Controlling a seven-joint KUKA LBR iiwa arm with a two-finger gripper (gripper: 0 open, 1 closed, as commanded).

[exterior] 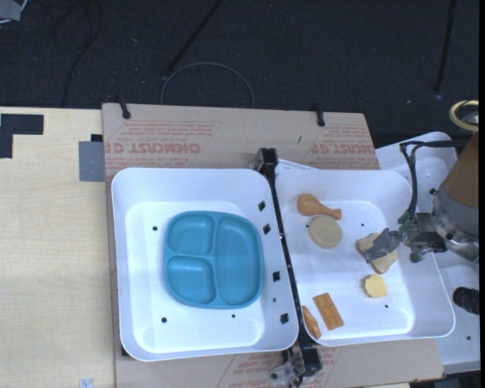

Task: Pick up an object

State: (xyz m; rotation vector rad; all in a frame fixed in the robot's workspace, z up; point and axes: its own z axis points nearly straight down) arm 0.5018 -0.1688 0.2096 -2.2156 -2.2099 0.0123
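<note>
The gripper [381, 247] sits low in the right bin [424, 330], reaching in from the right, its dark fingers down around a pale tan lump [383, 261]. Whether they have closed on it or merely rest against it I cannot tell; the lump and the fingertips blur together.

Going left to right: the left bin [137, 192] holds a blue divided plate [212, 259], lying flat. Past the dividing rim, the right bin holds a tan drumstick-shaped piece [317, 207], a round beige disc [325, 233] just below it, an orange slab [328, 310] and a thin orange piece [310, 322] near the front wall, and a small yellow chunk [376, 286] just below the gripper.

To do this step well, the fingers likely need to straddle the lump squarely and close fully before any lift, then rise straight up so the yellow chunk is not dragged along.

The lump looks small, irregular and matte, probably toy food, light and easily nudged aside.
</note>
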